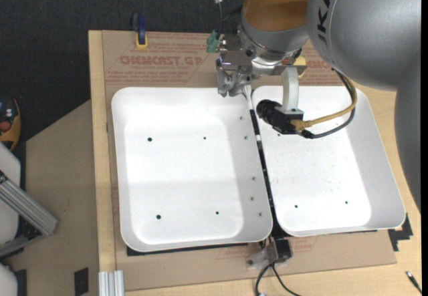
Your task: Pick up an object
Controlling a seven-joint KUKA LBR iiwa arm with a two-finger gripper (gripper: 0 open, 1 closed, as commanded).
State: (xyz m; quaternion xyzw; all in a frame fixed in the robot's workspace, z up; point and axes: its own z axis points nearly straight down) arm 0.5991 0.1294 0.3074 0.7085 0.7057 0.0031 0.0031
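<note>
Claw (231,87): at left bin's (134,221) far rim, state indiscernible. Right bin (374,201) adjacent. Brown board counter (100,74), dark carpet beyond.

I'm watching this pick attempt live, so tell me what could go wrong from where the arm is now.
1. The claw sits at the far rim of the left bin, near the seam with the right bin; descending could strike a rim.
2. No object is visible near it, so it may close on nothing.
3. The black cable hangs low and might snag.
</note>
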